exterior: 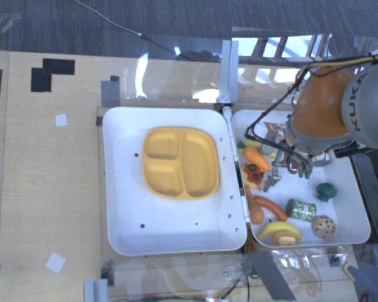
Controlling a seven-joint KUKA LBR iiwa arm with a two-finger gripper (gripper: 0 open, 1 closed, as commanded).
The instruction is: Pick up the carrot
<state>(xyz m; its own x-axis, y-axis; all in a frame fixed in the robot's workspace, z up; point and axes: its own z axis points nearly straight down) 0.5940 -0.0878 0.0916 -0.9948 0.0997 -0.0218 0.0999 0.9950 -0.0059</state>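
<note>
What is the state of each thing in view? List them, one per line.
carrot: lying in the right bin, not held.
end effector: low over the right bin, beside the carrot.
yellow divided plate: flat in the left bin, nothing on it.
banana: lying at the near edge of the right bin.
green can: on its side.
broccoli: resting on the bin floor.

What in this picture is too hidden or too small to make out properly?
- Gripper: too small and cluttered in the camera view to tell whether it grips anything.
- Right bin: its upper part is covered by the arm.
- Carrot: partly overlapped by neighbouring items.
- Small can: label too small to read.
- Item under the gripper: red and dark, too blurred to identify.
</note>
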